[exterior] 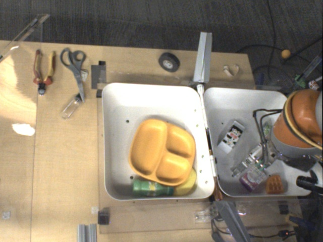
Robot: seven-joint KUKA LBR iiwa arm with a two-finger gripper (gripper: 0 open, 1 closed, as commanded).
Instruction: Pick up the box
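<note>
Camera view: wood-grain tabletop [60,175] w/ two shallow glossy white plastic bins, rounded corners. Left bin [117,150] holds a smooth yellow-orange tray [162,151] w/ three molded compartments, tilted over a green can [146,187] lying on its side & a pale yellow rounded piece [187,184]. Right bin [222,102]: the box [232,134], small, flat, white w/ printed face, lies tilted near bin's left-centre, apart from the end effector [251,163]. End effector is metallic, low in bin, just above a translucent purple block [248,181] & ridged orange piece [275,184]; can't tell if it's open or closed. Scissors [75,72] & pliers [42,70] lie top-left.
</note>
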